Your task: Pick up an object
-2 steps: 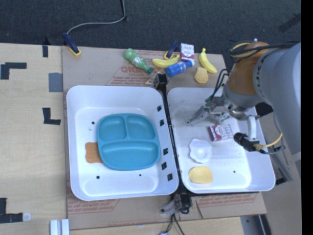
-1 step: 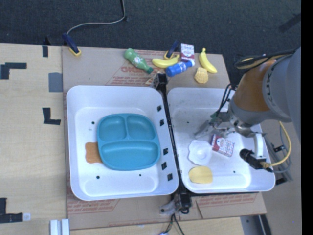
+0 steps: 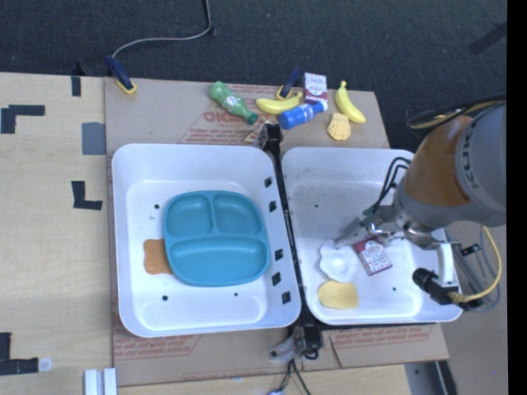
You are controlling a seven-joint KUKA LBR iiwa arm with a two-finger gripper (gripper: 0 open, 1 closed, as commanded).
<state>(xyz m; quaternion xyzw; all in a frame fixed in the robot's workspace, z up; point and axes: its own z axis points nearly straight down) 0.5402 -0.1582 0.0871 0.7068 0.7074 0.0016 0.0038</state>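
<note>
jaws of the gripper [image 3: 368, 235] sit over a small red-and-white carton [image 3: 375, 257], grip state unclear, beside the fried egg [image 3: 337, 263].

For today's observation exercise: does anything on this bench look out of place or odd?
Yes. Several toys lie outside the bins on the cardboard behind them: a green bottle, two bananas, a blue bottle. In the left bin, an orange piece sits partly under the blue tray.

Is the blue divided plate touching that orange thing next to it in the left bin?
Touching. In the camera view the blue plate overlaps the orange piece, whose right side disappears under the plate's left rim with no gap between them.
</note>
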